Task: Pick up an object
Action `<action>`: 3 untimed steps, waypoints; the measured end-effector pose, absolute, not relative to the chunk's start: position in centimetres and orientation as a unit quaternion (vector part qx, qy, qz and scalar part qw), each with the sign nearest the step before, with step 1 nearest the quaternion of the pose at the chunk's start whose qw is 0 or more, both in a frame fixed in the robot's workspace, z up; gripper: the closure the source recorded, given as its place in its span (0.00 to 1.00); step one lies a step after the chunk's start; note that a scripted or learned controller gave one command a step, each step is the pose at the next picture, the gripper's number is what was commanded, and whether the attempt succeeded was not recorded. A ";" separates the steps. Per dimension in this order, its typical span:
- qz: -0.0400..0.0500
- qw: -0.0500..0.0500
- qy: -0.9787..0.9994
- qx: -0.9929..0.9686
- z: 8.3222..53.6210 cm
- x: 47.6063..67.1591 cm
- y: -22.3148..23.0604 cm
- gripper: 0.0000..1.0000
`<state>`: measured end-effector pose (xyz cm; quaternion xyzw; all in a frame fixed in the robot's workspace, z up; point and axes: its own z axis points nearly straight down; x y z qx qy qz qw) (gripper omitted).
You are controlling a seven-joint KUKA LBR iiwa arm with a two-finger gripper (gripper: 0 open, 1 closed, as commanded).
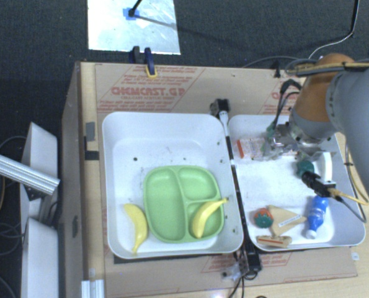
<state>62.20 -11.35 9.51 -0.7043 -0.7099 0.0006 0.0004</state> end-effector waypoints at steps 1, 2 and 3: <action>-0.001 -0.002 -0.708 -0.706 16.7 60.2 -17.1 1.00; 0.000 -0.001 -0.708 -0.706 16.6 60.2 -17.0 0.00; 0.000 -0.001 -0.708 -0.706 8.4 56.5 -19.8 0.00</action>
